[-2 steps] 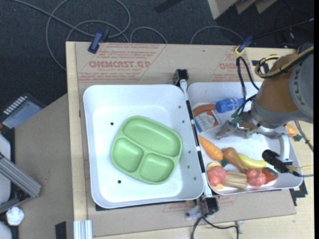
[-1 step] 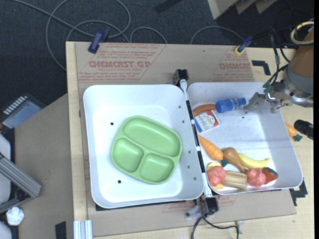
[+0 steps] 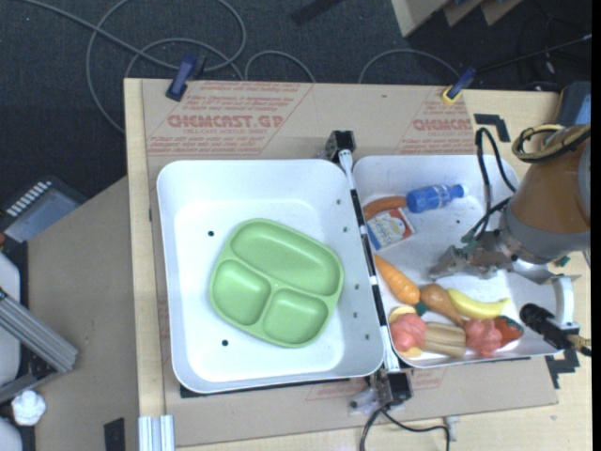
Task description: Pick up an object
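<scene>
The right bin (image 3: 427,172) holds a pile of toy food. A small blue bottle (image 3: 434,196) lies near its back wall, with an orange and white packet (image 3: 390,224) beside it. A carrot (image 3: 398,280) lies along the left wall. Near the front lie a yellow banana (image 3: 477,303), a pink peach (image 3: 408,331), a tan bread roll (image 3: 443,339) and a red piece (image 3: 486,336). My gripper (image 3: 462,261) hangs low over the middle of this bin, just above the banana and right of the carrot. I see nothing held in it.
The left bin (image 3: 188,195) carries a green divided plate (image 3: 275,282). A black divider strip (image 3: 362,252) runs between the bins. The grey arm (image 3: 549,214) comes in over the right bin's right edge, with a black cable (image 3: 484,172) looping above it.
</scene>
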